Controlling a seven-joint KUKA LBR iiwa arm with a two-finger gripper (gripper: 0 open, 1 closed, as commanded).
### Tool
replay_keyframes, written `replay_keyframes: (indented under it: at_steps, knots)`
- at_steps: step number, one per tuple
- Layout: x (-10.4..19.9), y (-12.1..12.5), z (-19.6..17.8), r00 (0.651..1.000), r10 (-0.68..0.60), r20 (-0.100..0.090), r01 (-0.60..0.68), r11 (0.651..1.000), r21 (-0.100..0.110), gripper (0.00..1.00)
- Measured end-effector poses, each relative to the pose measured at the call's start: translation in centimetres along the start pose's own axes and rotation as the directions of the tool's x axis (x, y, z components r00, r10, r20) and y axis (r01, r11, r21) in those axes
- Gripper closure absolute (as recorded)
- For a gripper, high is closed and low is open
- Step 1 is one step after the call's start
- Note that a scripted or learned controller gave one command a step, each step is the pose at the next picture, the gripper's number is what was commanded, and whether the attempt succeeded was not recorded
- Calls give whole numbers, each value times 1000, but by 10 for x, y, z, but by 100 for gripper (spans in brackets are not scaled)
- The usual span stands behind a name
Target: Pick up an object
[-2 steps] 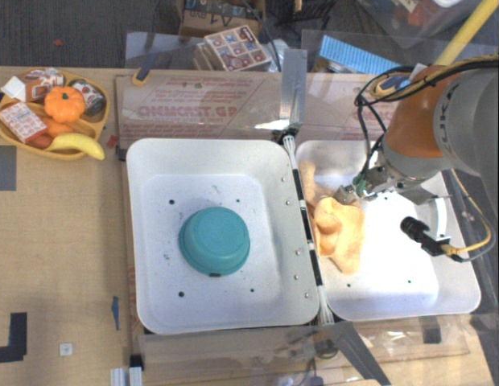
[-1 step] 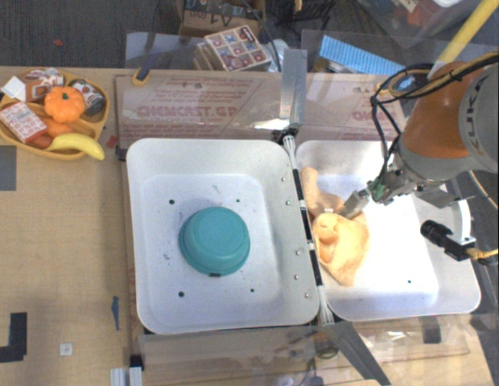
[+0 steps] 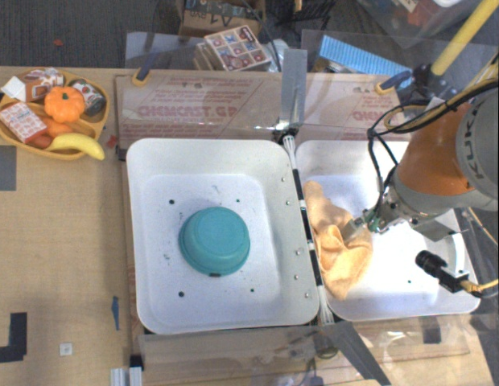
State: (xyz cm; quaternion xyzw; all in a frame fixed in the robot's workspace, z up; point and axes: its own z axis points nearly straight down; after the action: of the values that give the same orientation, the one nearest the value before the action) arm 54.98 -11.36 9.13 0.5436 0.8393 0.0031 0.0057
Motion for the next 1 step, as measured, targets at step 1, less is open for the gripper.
replay_keyframes:
  at_steps: [1]
  knots:
    - [-13,58,1,998,-70,2,70,998,1,0]
